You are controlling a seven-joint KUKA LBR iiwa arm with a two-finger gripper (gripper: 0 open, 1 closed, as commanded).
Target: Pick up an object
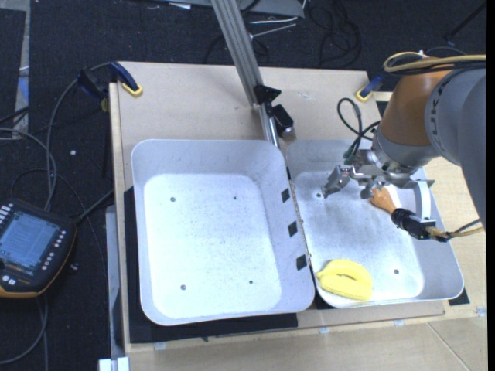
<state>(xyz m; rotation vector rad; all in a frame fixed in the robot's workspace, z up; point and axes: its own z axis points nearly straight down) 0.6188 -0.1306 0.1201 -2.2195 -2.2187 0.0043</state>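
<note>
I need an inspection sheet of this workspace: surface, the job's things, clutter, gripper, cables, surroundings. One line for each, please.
Surface: wooden bench bearing left bin and right bin, side by side.
Job's things: yellow object at the right bin's near edge; orange object beside the gripper.
Clutter: nothing seen in the bins besides these.
Gripper: gripper low over the right bin's far part; finger state unclear.
Cables: black cable looping at the wrist; more cables on the floor.
Surroundings: handheld pendant on the dark floor at left; metal rail slanting over the bench.
</note>
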